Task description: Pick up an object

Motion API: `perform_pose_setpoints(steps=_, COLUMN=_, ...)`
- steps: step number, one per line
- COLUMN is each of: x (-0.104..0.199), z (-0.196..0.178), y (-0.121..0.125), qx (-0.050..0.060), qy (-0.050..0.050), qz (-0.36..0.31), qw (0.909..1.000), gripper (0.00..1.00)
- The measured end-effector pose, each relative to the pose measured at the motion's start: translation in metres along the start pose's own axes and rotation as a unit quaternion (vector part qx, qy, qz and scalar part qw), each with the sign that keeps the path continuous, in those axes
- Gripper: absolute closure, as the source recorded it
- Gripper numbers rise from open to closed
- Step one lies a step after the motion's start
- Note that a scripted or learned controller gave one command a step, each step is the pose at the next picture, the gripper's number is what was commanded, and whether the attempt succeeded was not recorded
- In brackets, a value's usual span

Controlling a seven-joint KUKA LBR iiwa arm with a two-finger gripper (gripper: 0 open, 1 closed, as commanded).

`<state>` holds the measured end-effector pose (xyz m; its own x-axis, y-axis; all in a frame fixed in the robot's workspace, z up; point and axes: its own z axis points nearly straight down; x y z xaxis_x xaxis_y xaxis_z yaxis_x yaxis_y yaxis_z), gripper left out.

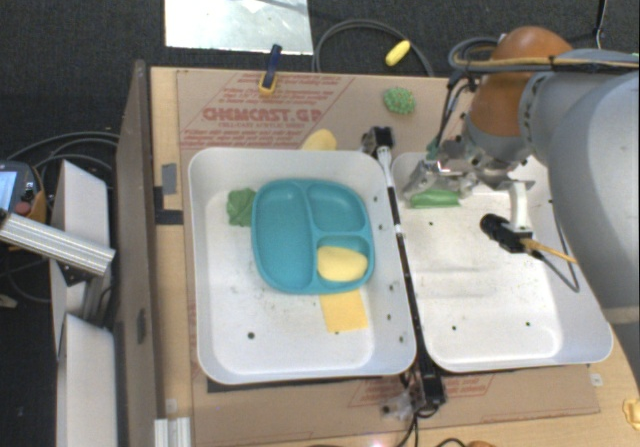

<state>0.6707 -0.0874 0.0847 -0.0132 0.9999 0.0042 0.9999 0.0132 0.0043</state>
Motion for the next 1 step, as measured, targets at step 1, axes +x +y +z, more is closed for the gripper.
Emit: perform_pose_setpoints(steps=1, x=0.0052, z=-0.0707, y=-0.0421, qx=0.000, qy=-0.002, qz=0.006, qw=1.0000, gripper=1.00)
